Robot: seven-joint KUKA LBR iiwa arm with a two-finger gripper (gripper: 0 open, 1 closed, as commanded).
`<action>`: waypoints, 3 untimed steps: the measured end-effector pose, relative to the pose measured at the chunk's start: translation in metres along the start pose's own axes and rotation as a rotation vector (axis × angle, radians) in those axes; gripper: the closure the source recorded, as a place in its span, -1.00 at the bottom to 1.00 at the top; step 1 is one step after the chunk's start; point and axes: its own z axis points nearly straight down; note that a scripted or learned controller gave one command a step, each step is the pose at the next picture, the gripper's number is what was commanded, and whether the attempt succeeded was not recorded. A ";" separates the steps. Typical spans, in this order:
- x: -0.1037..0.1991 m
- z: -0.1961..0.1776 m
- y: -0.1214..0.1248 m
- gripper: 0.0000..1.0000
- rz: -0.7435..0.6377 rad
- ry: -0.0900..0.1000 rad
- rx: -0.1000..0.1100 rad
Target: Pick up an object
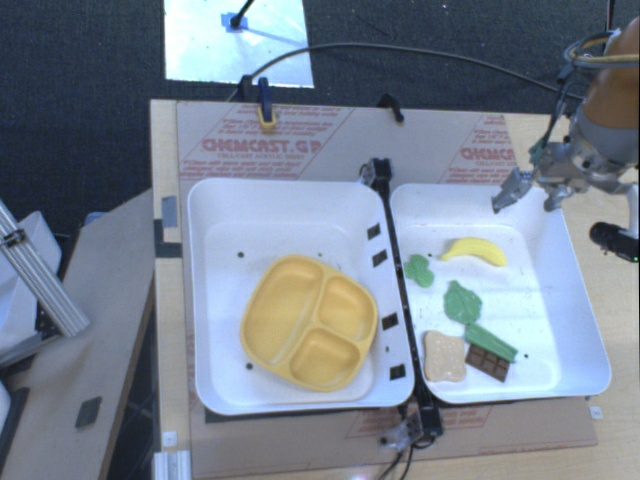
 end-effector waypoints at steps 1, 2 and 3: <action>0.001 -0.009 0.003 -1.00 -0.003 -0.002 -0.013; -0.007 0.036 0.002 -1.00 -0.001 -0.003 -0.011; -0.016 0.093 0.003 -1.00 0.000 -0.002 -0.010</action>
